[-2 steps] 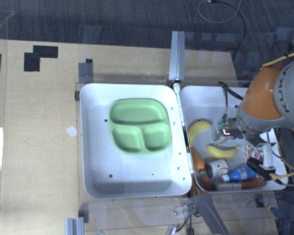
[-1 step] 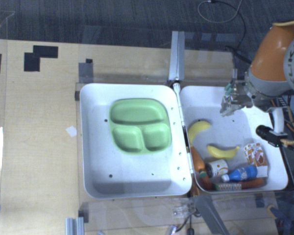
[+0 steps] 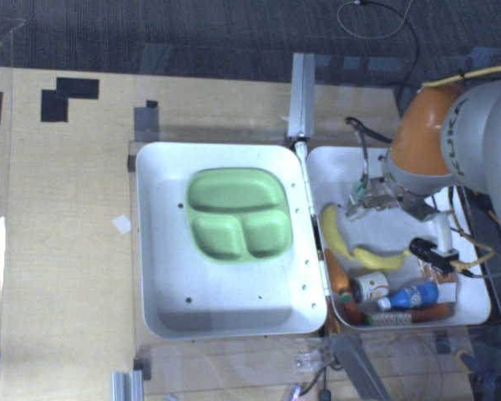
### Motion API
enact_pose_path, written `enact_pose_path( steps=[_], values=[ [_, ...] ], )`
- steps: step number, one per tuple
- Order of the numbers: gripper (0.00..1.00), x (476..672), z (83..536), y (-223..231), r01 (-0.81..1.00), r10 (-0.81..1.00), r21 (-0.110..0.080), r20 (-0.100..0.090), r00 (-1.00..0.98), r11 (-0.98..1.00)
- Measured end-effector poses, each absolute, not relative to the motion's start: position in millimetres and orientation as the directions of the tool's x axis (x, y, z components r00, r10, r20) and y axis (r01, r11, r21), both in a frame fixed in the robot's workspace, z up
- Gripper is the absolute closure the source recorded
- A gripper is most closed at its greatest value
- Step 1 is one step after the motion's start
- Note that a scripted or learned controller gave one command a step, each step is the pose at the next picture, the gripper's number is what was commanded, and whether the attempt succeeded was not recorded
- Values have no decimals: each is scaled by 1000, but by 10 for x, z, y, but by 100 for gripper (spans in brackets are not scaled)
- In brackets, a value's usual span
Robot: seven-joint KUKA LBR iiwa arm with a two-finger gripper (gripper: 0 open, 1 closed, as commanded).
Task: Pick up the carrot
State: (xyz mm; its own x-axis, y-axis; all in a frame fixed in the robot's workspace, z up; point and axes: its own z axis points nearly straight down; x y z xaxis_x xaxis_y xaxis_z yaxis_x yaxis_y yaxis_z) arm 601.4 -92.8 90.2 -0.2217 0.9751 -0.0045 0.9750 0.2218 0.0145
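Your target, the short orange carrot (image 3: 337,276), lies along the left wall of the right-hand shallow white bin (image 3: 483,306), in its near-left corner. Just beside it, curving from above the carrot round to its right, is the yellow banana (image 3: 351,245), which touches or nearly touches the carrot's upper end. To the carrot's right sits a small tin can (image 3: 371,287) with a pale label, and beyond that a white and blue plastic bottle (image 3: 411,297) lying on its side; a long reddish item (image 3: 401,314) runs along the bin's near wall below them. The metal two-finger gripper (image 3: 369,197) hangs above the banana, up and to the right of the carrot and apart from it; you cannot tell how wide its jaws stand, and nothing shows between them. Left of the carrot, in the neighbouring white bin (image 3: 163,224), rests a green three-compartment plastic tray (image 3: 239,213).
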Motion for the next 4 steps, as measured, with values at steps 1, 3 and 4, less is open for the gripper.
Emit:
enact_pose_path(
  steps=[1,3,4],
  values=[
    [100,5989,3162,-1377,972,972,8,-4,-236,236],
    [100,5795,4365,-2050,942,942,5,-5,-335,335],
    [100,5813,4492,-2038,940,940,11,-11,-341,341]
  ],
)
